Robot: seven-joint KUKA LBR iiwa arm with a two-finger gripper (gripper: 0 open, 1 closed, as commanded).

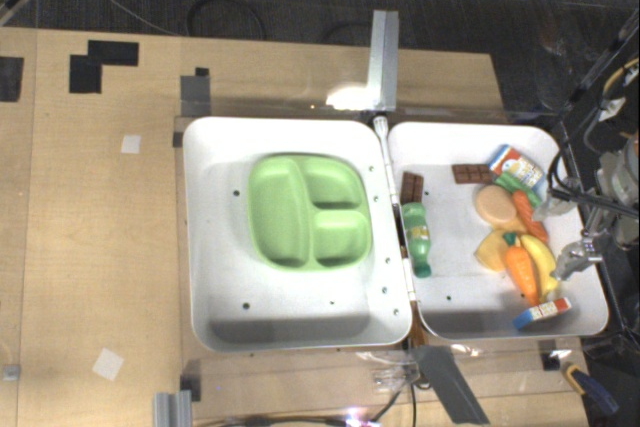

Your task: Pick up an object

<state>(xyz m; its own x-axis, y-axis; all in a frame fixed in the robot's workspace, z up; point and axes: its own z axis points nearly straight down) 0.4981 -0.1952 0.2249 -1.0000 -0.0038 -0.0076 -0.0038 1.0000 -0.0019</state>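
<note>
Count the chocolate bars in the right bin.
2. One chocolate bar lies by the bin's left wall, above the green bottle; the other lies near the back, left of the carton.

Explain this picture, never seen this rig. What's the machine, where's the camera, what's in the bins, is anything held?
One fixed camera looks down at a slant on a wooden bench bearing two shallow white bins side by side.

The left bin holds a green divided tray.

The right bin holds toy food: a green bottle and a brown bar near the divider, another brown bar, a small carton, a tan round piece, two carrots, a banana, and a small red, white and blue piece.

The machine is a robot arm reaching in from the right; its metal end sits at the right bin's right edge. It is too small to tell the gripper's state, and nothing is seen held.
</note>
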